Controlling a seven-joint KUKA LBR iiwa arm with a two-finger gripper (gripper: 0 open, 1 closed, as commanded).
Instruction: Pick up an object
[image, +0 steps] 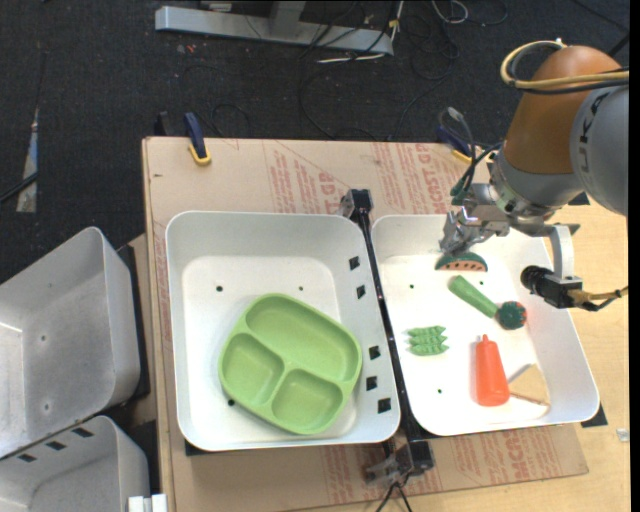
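Metal two-finger gripper (458, 243) hangs at the right white plastic bin's (570, 400) far end, directly above a watermelon-slice toy (462, 264); finger state: cannot tell. Smooth lime-green divided plastic tray (290, 362) lies in the left bin (190, 330). Bins rest on a printed cardboard sheet (300, 170) over dark carpet.

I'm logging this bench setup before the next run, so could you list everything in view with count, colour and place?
Bins: 2, white, side by side on the bench.
Divided plate: 1, light green, in the left bin.
Watermelon slice toy: 1, red with green rim, far part of the right bin, right under the gripper.
Long green toy with a dark round end: 1, right bin, middle.
Small green toy: 1, right bin, near the divider.
Orange bottle-shaped toy: 1, right bin, near part.
Tan wedge: 1, right bin, near right corner, beside the orange toy.
Clamps: 2, at the board's far edge.
Spare bins: 2, white, left of the bench.
Gripper: 1, grey, over the right bin's far part.
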